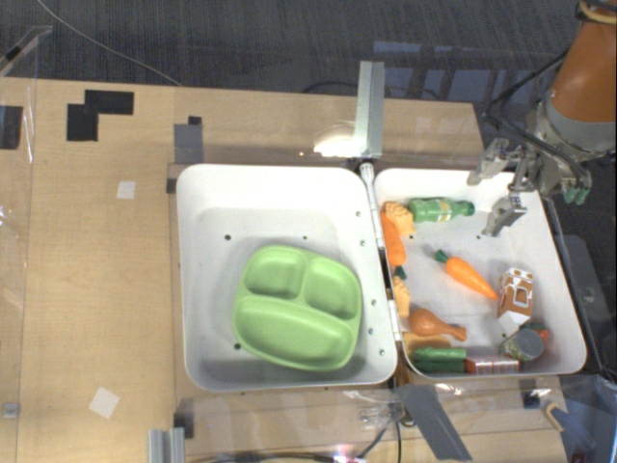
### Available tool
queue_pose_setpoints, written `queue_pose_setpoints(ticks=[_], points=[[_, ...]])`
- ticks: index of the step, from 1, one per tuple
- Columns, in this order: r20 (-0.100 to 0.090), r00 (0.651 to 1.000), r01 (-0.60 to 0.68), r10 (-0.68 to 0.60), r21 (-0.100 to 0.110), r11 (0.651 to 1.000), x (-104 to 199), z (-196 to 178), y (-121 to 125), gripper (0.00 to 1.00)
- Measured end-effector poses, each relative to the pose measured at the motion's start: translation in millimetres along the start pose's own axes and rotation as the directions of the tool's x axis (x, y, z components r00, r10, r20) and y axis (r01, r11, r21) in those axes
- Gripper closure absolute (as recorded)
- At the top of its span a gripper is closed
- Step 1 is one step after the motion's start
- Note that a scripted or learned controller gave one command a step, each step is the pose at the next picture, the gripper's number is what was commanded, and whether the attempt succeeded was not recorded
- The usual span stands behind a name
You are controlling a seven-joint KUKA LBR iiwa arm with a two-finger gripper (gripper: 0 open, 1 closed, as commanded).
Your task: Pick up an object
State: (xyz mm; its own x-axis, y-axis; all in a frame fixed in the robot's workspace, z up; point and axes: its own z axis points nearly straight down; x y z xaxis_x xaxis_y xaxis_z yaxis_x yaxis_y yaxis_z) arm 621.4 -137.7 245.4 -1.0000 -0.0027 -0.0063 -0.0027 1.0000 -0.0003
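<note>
Camera view, arm [586, 75] cut off top right, claw [508, 201] above carrot [467, 274]

Two white bins [193, 287] sit on the surface. The left bin holds one green divided plate [299, 307]. The right bin holds one carrot [468, 275], two green bottles [439, 208], and one small carton [516, 292].

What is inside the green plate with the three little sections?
Nothing shows in the green plate: its three sections look bare. It sits alone in the left bin. The plate itself hides whatever might be beneath it. The toy food, like the carrot, is in the right bin.
</note>
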Motion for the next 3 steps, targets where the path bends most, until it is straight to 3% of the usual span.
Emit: queue_pose_setpoints(ticks=[1, 2, 3], points=[[-0.005, 0.977, 0.214, -0.214, -0.003, 0.977, 80.3, 105.4, 0.8, 0.00], [0.021, 0.974, 0.227, -0.227, 0.012, 0.974, 85.8, 148.7, 26.5, 0.00], [0.030, 0.972, 0.234, -0.234, 0.010, 0.972, 82.9, 140.8, 30.5, 1.00]])
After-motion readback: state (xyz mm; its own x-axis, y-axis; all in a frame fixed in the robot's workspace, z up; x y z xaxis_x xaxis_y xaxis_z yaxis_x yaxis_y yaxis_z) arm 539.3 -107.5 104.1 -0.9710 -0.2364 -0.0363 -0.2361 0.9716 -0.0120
